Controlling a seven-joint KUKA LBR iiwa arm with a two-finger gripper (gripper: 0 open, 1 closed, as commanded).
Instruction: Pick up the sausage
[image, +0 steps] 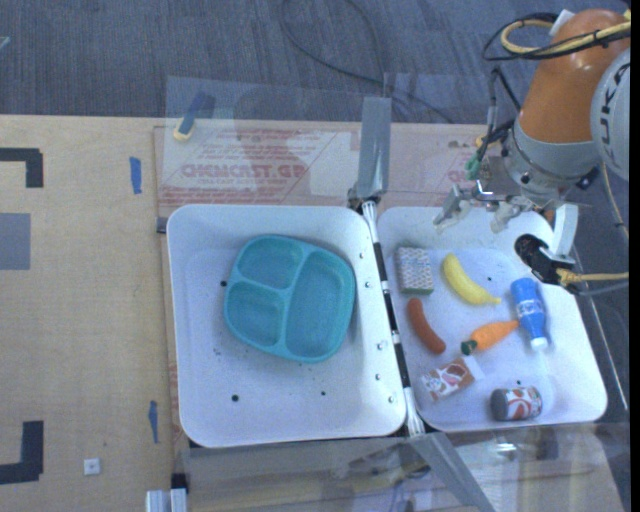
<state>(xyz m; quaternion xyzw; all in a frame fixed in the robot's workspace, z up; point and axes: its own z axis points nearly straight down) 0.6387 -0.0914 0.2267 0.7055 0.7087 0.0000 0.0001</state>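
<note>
The sausage (425, 326) is a reddish-brown link lying on the floor of the right bin (590, 395), near its left wall. My gripper (469, 214) hangs over the bin's far edge, up and to the right of the sausage and well apart from it. Its fingers (443, 213) are spread open with nothing between them.
Around the sausage lie a green-topped sponge (414, 270), a banana (468, 281), a carrot (490, 336), a blue bottle (528, 311), a snack packet (448, 380) and a can (515, 403). A teal divided plate (290, 297) sits in the left bin (195, 400).
</note>
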